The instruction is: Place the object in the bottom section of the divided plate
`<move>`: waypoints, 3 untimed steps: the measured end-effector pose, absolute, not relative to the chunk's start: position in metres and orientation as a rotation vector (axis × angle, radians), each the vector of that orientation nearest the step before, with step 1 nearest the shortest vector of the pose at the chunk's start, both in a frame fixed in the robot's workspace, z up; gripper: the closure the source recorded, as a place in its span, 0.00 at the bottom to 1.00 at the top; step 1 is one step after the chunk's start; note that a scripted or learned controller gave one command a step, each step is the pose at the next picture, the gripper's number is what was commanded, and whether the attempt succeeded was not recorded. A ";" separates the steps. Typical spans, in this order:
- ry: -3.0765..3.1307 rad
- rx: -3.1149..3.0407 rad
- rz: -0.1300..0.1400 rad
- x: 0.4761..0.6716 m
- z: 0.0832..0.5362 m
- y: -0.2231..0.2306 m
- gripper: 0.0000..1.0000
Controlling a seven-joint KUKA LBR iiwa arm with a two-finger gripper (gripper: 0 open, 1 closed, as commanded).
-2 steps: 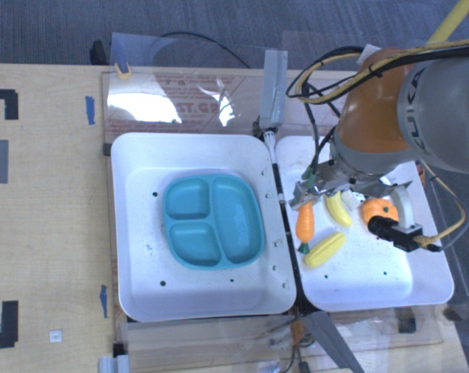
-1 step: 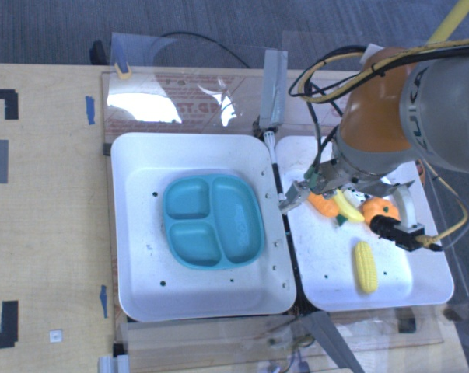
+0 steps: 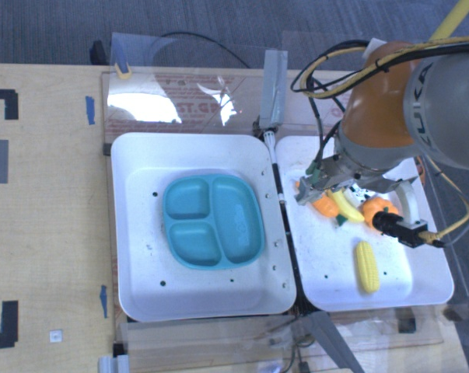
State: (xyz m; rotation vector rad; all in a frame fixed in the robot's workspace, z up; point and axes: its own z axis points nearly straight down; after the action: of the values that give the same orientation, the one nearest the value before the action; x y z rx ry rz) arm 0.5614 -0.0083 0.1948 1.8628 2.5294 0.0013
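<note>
You are looking at one gripper (image 3: pixel 312 186) hovering in the right white bin (image 3: pixel 421 282), its opening impossible to tell. Beside it: two orange pieces (image 3: pixel 325 205), one yellow banana-like piece (image 3: pixel 348 207), one yellow corn cob (image 3: pixel 366 266). Far left: one turquoise divided plate (image 3: pixel 213 221).

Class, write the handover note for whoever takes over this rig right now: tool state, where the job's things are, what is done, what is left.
Tool: low in the right bin, over a cluster of toy food; its grip cannot be judged from here.
Things: blue divided plate sits in the left bin with nothing in its sections. Orange piece, yellow piece and another orange piece lie by the tool; a corn cob lies apart, nearer the front.
Done: nothing placed.
Left: grasp an object, carry it across, set it in the plate's bottom section.
</note>
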 end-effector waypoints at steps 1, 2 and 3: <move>2.510 1.898 -0.002 0.543 0.184 0.066 1.00; 2.688 1.612 0.006 0.573 0.262 0.049 1.00; 2.896 1.238 -0.006 0.591 0.143 0.108 1.00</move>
State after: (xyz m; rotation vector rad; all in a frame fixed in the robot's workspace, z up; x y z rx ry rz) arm 0.5910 0.1078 0.1432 1.2376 2.8957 -0.0061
